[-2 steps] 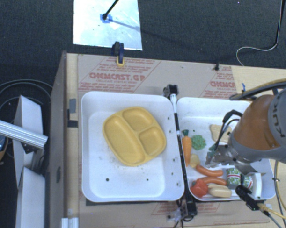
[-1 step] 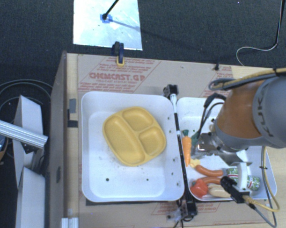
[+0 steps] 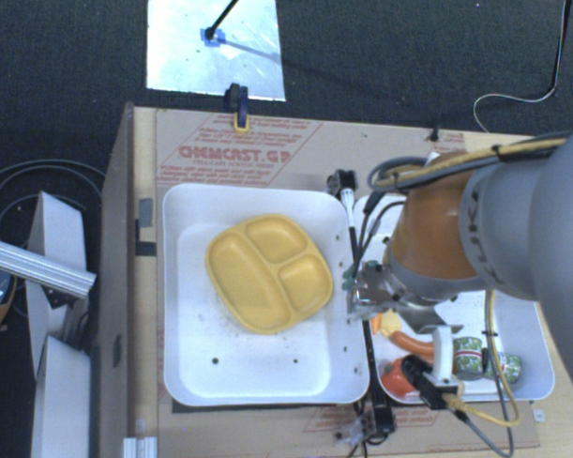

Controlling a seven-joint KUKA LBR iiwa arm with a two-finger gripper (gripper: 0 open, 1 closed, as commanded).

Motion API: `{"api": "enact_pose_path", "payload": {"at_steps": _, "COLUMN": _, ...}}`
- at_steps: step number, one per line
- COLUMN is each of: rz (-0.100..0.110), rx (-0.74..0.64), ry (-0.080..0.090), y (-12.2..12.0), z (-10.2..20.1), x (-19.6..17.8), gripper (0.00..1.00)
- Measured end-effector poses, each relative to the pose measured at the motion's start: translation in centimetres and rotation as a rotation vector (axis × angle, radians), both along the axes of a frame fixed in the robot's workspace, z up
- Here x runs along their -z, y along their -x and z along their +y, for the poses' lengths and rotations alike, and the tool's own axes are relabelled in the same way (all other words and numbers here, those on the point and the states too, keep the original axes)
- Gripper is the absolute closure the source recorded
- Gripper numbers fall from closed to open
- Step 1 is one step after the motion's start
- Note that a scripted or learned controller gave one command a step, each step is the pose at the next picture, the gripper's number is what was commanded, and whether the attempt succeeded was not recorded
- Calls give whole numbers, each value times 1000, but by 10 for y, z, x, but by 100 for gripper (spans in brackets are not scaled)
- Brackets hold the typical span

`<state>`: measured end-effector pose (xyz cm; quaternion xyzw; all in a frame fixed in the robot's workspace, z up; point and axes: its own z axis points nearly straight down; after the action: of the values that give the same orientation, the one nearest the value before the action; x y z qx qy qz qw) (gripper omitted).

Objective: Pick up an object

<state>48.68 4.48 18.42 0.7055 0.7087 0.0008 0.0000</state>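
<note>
Arm (image 3: 512, 222) lowered over right bin (image 3: 535, 373); jaws hidden, state cannot be told. Candidate orange object (image 3: 412, 341) beside green can (image 3: 470, 357), near side. Risk: crowding likely to deflect grasp.

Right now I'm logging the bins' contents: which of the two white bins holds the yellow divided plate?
The left bin: the yellow divided plate lies in its middle. The right bin, under the arm, holds small items instead.

Yellow divided plate (image 3: 269, 272) flat in left bin; small items, possibly toy food (image 3: 412, 341), right bin.
</note>
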Motion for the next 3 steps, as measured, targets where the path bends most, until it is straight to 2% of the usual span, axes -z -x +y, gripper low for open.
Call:
{"api": "enact_pose_path", "payload": {"at_steps": 1, "rz": 2, "rx": 0, "ry": -1, "y": -7, "z": 81, "x": 29, "gripper": 100}}
{"api": "enact_pose_path", "payload": {"at_steps": 2, "rz": -21, "rx": 4, "ry": 0, "y": -6, "z": 138, "x": 95, "gripper": 100}}
{"api": "enact_pose_path", "payload": {"at_steps": 3, "rz": -1, "rx": -1, "ry": 0, "y": 0, "z": 128, "x": 21, "gripper": 100}}
